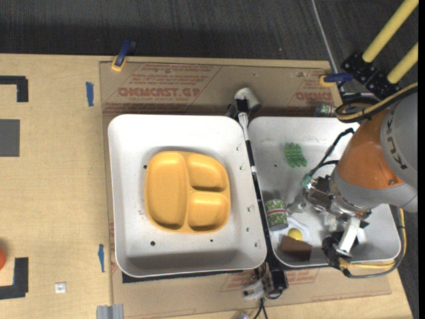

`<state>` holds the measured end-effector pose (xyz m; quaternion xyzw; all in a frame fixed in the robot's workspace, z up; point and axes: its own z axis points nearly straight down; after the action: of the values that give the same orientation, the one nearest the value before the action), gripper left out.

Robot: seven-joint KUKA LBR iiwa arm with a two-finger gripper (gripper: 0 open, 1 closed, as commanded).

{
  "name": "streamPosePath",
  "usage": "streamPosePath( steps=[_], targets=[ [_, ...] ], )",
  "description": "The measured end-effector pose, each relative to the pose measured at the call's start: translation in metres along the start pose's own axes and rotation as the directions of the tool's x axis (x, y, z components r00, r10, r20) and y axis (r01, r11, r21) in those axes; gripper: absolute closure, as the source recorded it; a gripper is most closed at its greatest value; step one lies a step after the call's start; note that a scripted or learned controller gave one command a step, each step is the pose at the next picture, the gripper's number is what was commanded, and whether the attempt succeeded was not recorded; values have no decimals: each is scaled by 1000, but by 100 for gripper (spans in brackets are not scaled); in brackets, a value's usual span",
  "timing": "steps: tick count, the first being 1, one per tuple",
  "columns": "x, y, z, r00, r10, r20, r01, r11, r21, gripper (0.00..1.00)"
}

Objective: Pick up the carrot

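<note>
We cannot pick out the carrot with certainty. Nothing clearly carrot-shaped lies among the loose things in the right bin (392, 244), so we judge that it is most likely hidden under the arm's wrist, which covers the middle of that bin.

The pincer (317, 195) hangs low over the same bin. From this angle we cannot tell how far it is open, or if it has anything in its hold.

Just beside it on the left stands a small green and white can (275, 211). Below that are a little yellow thing (294, 233) and a brown block (295, 246), which lie close together near the front wall. A green leafy piece (295, 154) lies apart, toward the back of the bin.

The left bin (126, 198) carries a yellow divided plate (187, 191). Far left on the tabletop (53, 178), a small red-orange thing (2, 259) is cut off by the edge, too little of it to name.

The step in hand seems to us the approach or the grasp itself, not yet a lift. The next move calls for closing on the carrot alone, without catching the can or the block, and then going straight up.
</note>
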<state>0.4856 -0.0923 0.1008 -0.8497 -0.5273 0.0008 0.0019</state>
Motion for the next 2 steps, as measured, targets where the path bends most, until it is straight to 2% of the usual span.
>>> streamPosePath(
  steps=[1, 2],
  targets=[
    [133, 48, -84, 952, 307, 0, -307, 952, -3, 0],
    [114, 1, -83, 945, 327, 2, -327, 945, 0, 0]
  ],
)
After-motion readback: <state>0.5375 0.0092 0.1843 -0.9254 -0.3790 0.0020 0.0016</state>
